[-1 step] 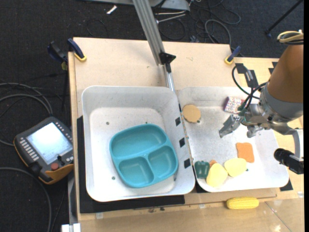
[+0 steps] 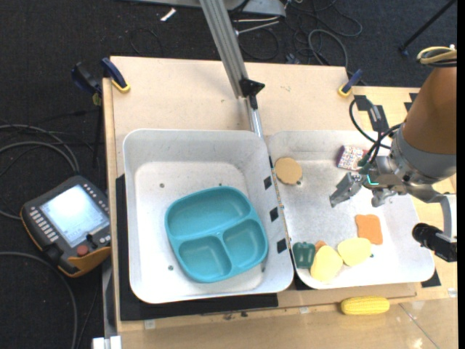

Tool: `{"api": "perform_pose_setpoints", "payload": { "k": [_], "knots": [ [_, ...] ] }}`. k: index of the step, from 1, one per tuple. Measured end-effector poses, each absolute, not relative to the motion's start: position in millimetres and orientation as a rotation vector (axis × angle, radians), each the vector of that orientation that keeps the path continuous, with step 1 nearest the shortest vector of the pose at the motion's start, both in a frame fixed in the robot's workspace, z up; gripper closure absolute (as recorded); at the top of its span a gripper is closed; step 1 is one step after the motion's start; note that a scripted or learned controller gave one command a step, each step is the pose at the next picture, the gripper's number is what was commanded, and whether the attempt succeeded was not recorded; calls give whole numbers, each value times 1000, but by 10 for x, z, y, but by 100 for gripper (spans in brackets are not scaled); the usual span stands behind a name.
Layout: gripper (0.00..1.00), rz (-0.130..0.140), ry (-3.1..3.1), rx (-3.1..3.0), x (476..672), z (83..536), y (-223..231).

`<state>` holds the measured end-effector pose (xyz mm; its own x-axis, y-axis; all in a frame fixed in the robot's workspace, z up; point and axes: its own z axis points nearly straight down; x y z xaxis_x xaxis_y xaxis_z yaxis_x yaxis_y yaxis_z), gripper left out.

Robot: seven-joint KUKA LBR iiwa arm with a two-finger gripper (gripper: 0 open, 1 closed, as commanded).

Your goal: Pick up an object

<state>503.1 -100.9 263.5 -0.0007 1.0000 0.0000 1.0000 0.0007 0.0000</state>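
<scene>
Dark floor with loose cables behind a pale wooden bench, bearing two shallow white bins side by side.

Right bin, right of centre: a scatter of candidate objects. Round tan disc near the upper left corner of that bin. Small patterned purple-and-white packet toward the upper middle. Orange piece right of centre, flat on the bin floor. Along the lower edge, a green pepper-like item, then two pale yellow lumps touching each other.

Above the bin floor, between packet and orange piece: gripper, at the end of the grey arm reaching in from the right. Nothing visibly between its fingers; open or closed, cannot tell.

Left bin, centre of frame: teal three-compartment tray, lying flat.

Outside the bins: yellow corn cob on the bench at the lower right edge. Teach pendant at far left on the floor. Slanted metal pole at top centre.
</scene>
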Motion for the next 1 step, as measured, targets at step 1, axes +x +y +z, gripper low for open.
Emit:
{"api": "perform_pose_setpoints", "payload": {
  "k": [1],
  "knots": [
    [0, 7, -2217, -2219, 5041, 1998, -1034]
  ]
}}
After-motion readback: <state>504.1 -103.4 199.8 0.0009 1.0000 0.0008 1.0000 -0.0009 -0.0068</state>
